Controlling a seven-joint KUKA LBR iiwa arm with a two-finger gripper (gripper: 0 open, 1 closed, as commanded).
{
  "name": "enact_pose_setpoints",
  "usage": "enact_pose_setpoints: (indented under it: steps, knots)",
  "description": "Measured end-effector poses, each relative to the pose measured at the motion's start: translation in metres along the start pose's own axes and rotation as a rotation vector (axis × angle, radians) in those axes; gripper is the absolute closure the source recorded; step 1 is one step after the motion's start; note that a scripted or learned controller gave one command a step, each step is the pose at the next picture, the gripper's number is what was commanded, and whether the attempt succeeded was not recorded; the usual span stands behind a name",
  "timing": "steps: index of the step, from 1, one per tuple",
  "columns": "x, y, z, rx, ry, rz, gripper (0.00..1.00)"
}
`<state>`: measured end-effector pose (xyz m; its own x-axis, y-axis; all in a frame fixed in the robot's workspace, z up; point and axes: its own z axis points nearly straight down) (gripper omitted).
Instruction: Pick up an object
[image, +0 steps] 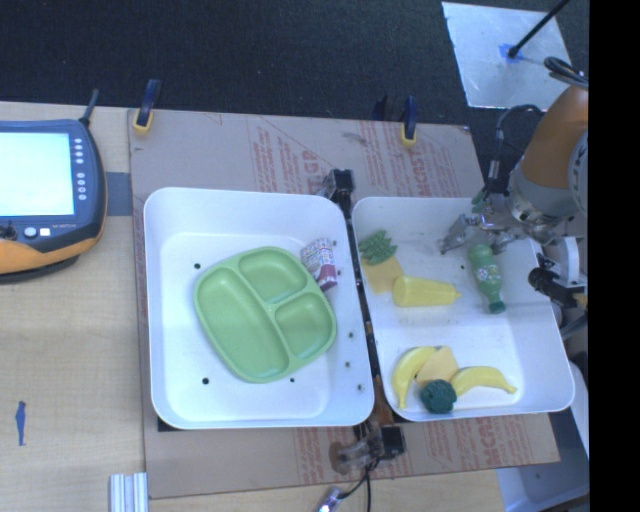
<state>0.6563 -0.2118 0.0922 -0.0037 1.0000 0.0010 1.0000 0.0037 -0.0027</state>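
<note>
While the gripper sits right above the green bottle in the right bin, its fingers look spread, maybe.

We see a grey arm with a broad orange band, black cables along it, and a metallic claw.

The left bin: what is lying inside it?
Inside the left bin lie a green divided plate and a small red-and-white packet beside it. Whatever is under the plate is covered.
</note>
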Motion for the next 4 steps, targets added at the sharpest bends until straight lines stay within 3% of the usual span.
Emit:
enact_pose_setpoints:
  steps: [1,2,3,4]
  knots:
    - [0.0,-0.018,-0.026,0.001,0.0,0.002,0.0]
    - [0.0,0.0,0.001,0.0,0.0,-0.001,0.0]
    - [0.0,0.0,-0.037,-0.002,0.0,0.0,0.0]
    - [0.0,-0.04,0.001,0.002,-0.002,-0.001,0.0]
